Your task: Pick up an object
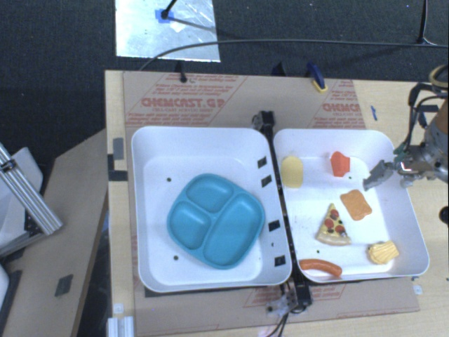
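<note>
A toy sausage (320, 267) lies nearest the camera, on the front rim of the right bin (412, 239) at about 7 o'clock.

At the far left, an aluminium rail (28, 196) juts in beside the bench. The left bin (149, 188) holds a blue divided plate (215, 220), set a little toward 5 o'clock of the bin's middle, with its three compartments facing up. Behind both bins, at 12 o'clock, a printed cardboard sheet (184, 102) lies on the bench, and a shiny foil square (166, 20) lies on the dark floor beyond it.

In the right bin the loose pieces lie apart from one another:
- A pale yellow piece (292, 171) is at 10 o'clock, close to the dividing wall.
- A pizza slice (334, 225) sits near the middle, toward 6 o'clock.
- A red piece (340, 163) is at 12 o'clock.
- A flat orange slab (356, 205) is just right of the middle.
- A ridged yellow piece (382, 252) is at 5 o'clock.

The gripper (375, 176) reaches in over the bin's right side at 2 o'clock, angled down and leftward. Its tip is between the red piece and the orange slab and close to both. I cannot tell whether it is spread or closed, and nothing can be seen in its grasp.
</note>
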Tool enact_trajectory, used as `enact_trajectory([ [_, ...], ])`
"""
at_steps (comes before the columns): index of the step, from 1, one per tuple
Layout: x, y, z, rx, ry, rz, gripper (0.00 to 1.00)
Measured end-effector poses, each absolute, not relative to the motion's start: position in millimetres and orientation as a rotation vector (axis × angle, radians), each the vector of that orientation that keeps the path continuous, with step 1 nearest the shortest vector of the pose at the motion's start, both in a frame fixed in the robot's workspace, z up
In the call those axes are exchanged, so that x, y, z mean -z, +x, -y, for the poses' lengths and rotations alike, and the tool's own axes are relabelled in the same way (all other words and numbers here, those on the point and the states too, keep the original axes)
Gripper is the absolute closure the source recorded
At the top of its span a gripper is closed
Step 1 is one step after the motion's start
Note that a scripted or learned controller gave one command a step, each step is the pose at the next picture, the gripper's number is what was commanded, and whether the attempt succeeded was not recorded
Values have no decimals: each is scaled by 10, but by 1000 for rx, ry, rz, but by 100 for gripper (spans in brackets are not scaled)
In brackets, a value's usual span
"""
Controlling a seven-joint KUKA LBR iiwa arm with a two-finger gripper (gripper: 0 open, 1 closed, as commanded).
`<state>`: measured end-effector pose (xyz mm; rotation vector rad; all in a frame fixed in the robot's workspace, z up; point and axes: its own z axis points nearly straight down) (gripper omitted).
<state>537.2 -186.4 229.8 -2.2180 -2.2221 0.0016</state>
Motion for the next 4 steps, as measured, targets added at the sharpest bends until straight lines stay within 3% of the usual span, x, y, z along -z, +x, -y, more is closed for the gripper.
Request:
enact_trajectory([
  [2,-1252,5456,1799,0,-2219,2222,0],
  [3,-1383,5467,1808,3,-2223,2226,100],
  [4,-2024,5522,1826,6,-2222,2232,100],
])
